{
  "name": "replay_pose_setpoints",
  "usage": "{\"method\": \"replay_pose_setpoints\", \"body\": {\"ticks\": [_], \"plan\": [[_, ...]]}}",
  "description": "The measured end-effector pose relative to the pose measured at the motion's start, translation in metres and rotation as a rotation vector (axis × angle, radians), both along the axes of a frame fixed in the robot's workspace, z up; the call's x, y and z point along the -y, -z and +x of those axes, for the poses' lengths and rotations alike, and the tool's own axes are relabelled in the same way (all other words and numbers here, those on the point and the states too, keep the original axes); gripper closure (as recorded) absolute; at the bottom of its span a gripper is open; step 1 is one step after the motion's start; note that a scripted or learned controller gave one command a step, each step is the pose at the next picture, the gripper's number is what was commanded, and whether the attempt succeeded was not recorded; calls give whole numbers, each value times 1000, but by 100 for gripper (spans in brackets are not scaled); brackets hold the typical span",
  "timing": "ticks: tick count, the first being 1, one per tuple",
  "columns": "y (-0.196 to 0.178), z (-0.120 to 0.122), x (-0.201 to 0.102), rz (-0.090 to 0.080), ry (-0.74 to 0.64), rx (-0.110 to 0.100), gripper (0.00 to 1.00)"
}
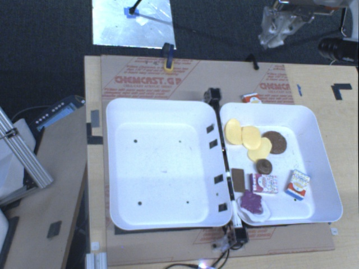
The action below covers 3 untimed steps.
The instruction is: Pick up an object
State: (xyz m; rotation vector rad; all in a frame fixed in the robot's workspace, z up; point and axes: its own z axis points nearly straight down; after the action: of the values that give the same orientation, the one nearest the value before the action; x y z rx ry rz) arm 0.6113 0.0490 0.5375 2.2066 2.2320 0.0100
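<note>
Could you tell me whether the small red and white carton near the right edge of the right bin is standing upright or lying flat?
Lying flat: the carton shows its broad printed face to the camera, resting on the right bin's floor.

Two shallow white plastic bins sit side by side on a brown cardboard sheet (pixel 146 74) printed with red lettering. The left bin (pixel 162 164) shows a bare floor with a few small dark holes. Black clips (pixel 213 144) run down the seam between it and the right bin (pixel 322 150). Behind the bench, a shiny square metal plate (pixel 112 21) lies on dark blue carpet (pixel 45 38). A small yellow and blue clamp (pixel 168 58) stands at the cardboard's far edge. A silver aluminium rail (pixel 22 156) slants at the left.
</note>
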Motion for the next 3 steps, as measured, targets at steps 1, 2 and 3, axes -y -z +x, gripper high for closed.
{"method": "replay_pose_setpoints", "body": {"ticks": [1,2,3], "plan": [[193,-1,-86,-2,1,-22,100],[147,-34,-193,4,-5,-2,100],[49,-70,-186,4,4,4,100]]}}
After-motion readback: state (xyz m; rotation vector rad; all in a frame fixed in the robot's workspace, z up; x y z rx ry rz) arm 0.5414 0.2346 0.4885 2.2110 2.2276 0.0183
